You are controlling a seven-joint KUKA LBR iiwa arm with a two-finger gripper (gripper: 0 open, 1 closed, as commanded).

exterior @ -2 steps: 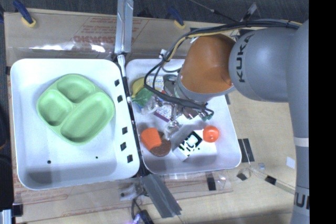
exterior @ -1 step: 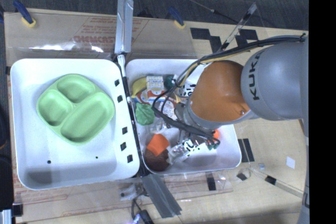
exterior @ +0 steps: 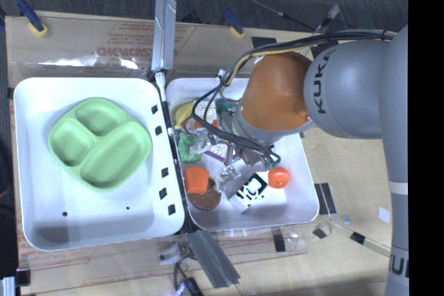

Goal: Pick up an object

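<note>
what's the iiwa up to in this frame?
The arm is reaching in from the right, and its gripper is down in the right bin, among a pile of small objects. Around it lie an orange cup, a brown round piece, an orange ball, a black-and-white patterned block and something green. I can't tell whether it has grasped anything. The left bin holds a green divided plate, untouched.
</note>
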